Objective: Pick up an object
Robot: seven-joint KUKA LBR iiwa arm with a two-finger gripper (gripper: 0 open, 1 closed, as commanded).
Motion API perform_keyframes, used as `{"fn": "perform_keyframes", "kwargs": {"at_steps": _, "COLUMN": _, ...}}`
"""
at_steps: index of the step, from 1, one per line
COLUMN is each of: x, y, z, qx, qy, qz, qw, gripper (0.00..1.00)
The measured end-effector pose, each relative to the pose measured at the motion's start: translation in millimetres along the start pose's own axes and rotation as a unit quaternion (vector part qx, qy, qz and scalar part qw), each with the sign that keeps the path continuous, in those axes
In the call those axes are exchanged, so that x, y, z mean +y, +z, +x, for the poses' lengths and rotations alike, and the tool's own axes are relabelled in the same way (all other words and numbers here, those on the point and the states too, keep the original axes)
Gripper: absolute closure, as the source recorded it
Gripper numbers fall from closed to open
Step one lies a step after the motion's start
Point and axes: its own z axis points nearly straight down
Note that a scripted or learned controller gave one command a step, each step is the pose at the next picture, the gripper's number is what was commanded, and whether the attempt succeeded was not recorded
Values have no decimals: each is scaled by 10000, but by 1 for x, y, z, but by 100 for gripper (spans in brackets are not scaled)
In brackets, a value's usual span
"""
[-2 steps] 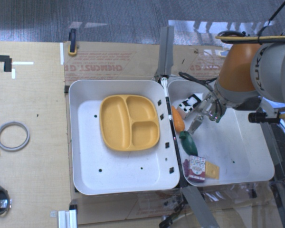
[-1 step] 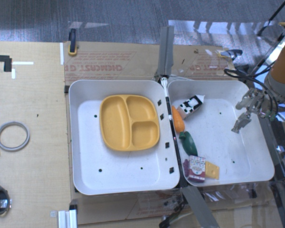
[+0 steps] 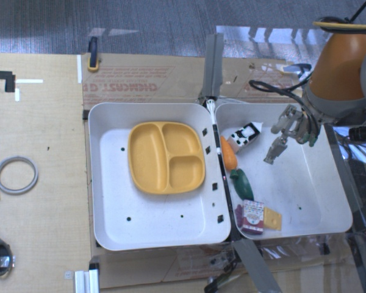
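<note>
At the right bin's (image 3: 329, 221) near left corner lies a small snack packet (image 3: 254, 217), with a green object (image 3: 241, 184) just beyond it along the left wall. Farther along that wall sit an orange object (image 3: 229, 156) and a black-and-white toy (image 3: 244, 135). The gripper (image 3: 282, 140) hangs above the bin's far middle, fingers spread, holding nothing. In the left bin (image 3: 110, 218), a yellow divided plate (image 3: 166, 157) lies near the far edge.

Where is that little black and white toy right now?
The black and white toy lies in the right bin, near its upper left corner, just above the orange thing and left of the gripper.
</note>
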Motion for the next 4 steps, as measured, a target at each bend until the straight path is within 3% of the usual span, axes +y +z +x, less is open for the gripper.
{"fn": "perform_keyframes", "kwargs": {"at_steps": 1, "x": 40, "y": 39, "z": -24, "qx": -2, "qy": 1347, "qz": 9, "qw": 9909, "gripper": 0}}
{"fn": "perform_keyframes", "kwargs": {"at_steps": 2, "x": 28, "y": 65, "z": -12, "qx": -224, "qy": 431, "qz": -65, "qw": 9988, "gripper": 0}}
{"fn": "perform_keyframes", "kwargs": {"at_steps": 3, "x": 33, "y": 52, "z": -44, "qx": -41, "qy": 1081, "qz": -8, "qw": 9941, "gripper": 0}}
{"fn": "perform_keyframes", "kwargs": {"at_steps": 4, "x": -8, "y": 81, "z": 33, "qx": -24, "qy": 267, "qz": 2, "qw": 9996, "gripper": 0}}
